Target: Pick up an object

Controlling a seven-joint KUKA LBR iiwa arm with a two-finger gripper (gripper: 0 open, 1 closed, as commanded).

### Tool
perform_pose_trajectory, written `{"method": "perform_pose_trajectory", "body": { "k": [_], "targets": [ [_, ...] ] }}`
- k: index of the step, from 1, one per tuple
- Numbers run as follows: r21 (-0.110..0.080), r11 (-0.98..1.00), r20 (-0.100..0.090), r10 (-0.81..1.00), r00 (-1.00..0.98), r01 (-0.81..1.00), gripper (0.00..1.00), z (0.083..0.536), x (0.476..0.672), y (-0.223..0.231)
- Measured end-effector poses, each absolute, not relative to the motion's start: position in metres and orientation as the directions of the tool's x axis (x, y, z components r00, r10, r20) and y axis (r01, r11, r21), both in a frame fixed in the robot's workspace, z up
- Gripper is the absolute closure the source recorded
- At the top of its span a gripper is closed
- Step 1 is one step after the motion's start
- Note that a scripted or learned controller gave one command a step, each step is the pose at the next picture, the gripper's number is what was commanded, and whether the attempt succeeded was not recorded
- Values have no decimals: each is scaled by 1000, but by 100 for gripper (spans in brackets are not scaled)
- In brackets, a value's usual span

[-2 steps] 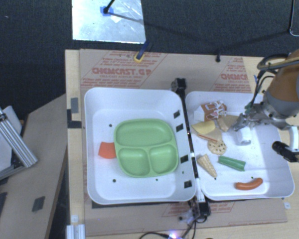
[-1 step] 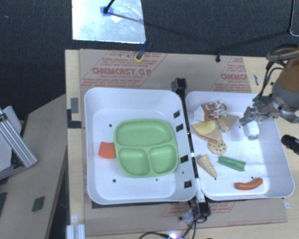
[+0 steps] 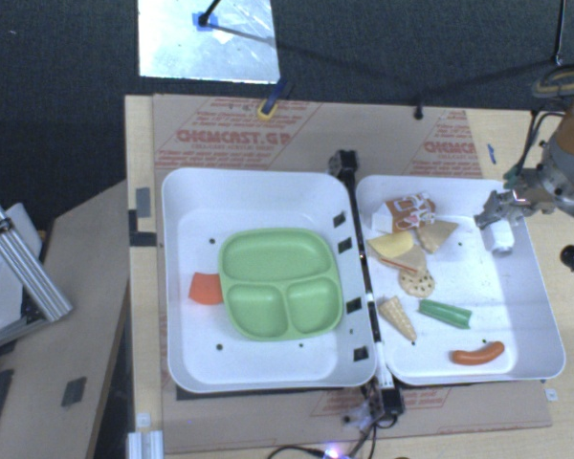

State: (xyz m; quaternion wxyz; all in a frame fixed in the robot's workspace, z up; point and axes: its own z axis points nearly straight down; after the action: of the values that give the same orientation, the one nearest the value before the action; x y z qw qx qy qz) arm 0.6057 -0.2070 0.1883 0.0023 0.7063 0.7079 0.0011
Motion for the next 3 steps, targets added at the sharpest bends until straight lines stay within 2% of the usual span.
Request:
{"method": "perform_pose_trajectory", "body": {
  "k": [1,2,3],
  "targets": [
    [7,5,-3,1000,-5,1000,100,227,607,-207],
    [3,9,1,1000,-9,1000,100,237,602,-158],
    [0,10,2,1000,-10,1000,100,226,590,-103]
  ]
}}
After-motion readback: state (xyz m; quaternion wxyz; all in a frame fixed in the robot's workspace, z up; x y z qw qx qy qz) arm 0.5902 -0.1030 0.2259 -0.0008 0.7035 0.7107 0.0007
